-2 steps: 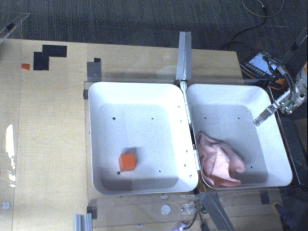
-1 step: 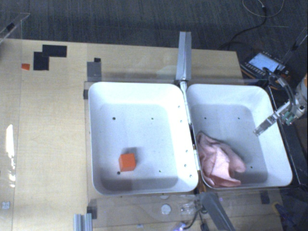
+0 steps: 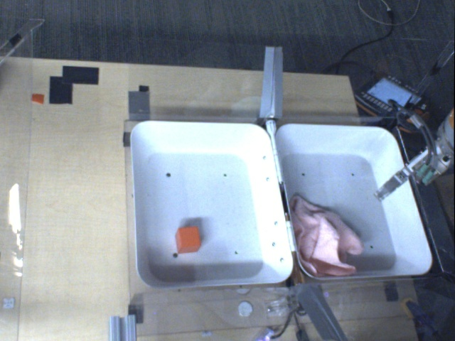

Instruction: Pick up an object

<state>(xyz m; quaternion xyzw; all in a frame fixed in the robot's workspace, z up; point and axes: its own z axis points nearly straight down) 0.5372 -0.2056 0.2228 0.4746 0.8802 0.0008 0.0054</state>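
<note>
Jaws (image 3: 387,189): seen at the right edge of the right bin (image 3: 355,142), over its right wall; one slim grey finger (image 3: 393,185) is made out, slanting down to the left. Whether the jaws are wide or narrow cannot be told. Nothing is seen held between them.
Pink cloth (image 3: 323,237): found crumpled in the lower left part of the right bin, against the wall shared with the other bin. It lies below and to the left of the jaws, clearly apart from them.
Orange block (image 3: 188,239): found in the lower left part of the left bin (image 3: 199,141), well apart from the jaws, with the dividing walls between.
Tabletop (image 3: 71,212): light wood, bearing both white bins side by side and touching.
Room: dark carpet (image 3: 178,13) is seen beyond the tabletop, with a thin cable (image 3: 380,6) at upper right.
Other items: black markers (image 3: 70,82) and a small orange marker (image 3: 38,99) are noted at the tabletop's upper left; a grey metal bar (image 3: 272,84) stands above the join of the bins.
Obstructions: bare bin floor lies between the jaws and the cloth.
</note>
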